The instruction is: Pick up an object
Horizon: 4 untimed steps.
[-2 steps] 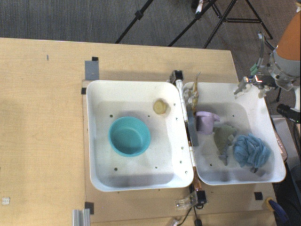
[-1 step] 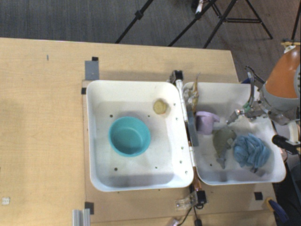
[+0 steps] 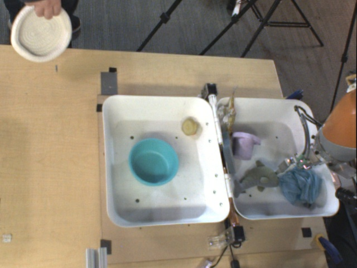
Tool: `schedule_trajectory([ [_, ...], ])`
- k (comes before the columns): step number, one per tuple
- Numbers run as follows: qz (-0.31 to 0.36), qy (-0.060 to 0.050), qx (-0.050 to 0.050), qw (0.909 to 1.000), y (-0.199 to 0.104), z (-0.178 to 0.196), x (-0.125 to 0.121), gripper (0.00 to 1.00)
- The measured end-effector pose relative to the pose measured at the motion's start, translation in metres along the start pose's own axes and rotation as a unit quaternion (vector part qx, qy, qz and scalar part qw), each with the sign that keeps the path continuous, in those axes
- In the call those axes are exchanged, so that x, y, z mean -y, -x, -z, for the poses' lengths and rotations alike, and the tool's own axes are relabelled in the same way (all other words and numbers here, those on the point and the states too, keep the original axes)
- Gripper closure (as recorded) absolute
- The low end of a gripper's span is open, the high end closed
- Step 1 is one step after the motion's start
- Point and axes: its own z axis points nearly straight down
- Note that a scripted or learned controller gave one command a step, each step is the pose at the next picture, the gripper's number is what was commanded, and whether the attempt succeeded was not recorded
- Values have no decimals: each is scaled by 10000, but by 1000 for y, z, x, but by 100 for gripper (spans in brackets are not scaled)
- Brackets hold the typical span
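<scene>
While end effector [image 3: 295, 162] hangs low in right bin [image 3: 279, 210], grip state cannot be told | blue cloth [image 3: 302, 185] just beneath it | grey plush toy [image 3: 258, 177] beside | lilac cup [image 3: 244, 144] further off | teal bowl [image 3: 154, 161], yellow disc [image 3: 191, 127] well apart in left bin [image 3: 120, 205]

Gripper [image 3: 294, 163] above blue cloth [image 3: 302, 186], right bin [image 3: 279, 210].
</scene>
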Motion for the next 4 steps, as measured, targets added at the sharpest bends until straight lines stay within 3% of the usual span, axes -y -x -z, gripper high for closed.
schedule_trajectory([
  [1, -1, 36, 11, 10000, 0, 12, -4, 100],
  [2, 7, 32, -1, 10000, -1, 12, -4, 0],
  [3, 637, -33, -27, 9980, 9, 6, -22, 0],
  [4, 368, -23, -17, 9993, 5, 38, -48, 0],
])
